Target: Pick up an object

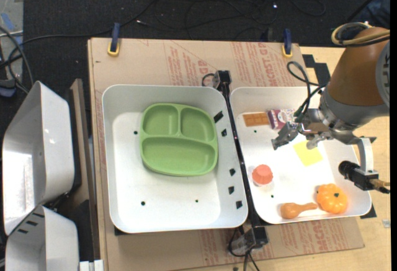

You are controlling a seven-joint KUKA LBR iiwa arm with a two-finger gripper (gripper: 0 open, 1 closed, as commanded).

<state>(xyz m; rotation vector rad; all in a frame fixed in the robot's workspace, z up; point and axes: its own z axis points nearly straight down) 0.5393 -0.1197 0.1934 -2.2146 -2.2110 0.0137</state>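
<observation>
The right bin (347,211) holds several small things. A brown bar (254,119) and a purple-and-white packet (281,117) lie near its far wall. A flat yellow square (308,154) lies in the middle and a small red cup (262,174) sits toward the left. At the near edge are an orange pumpkin (331,198) and a tan gourd (297,209). My gripper (285,137) hangs over the bin just below the packet and left of the yellow square. I see nothing held in it.
The left bin (118,201) holds a green divided plate (179,139). A black divider with clips runs between the bins. The arm's grey and orange body (360,87) covers the right bin's far right corner.
</observation>
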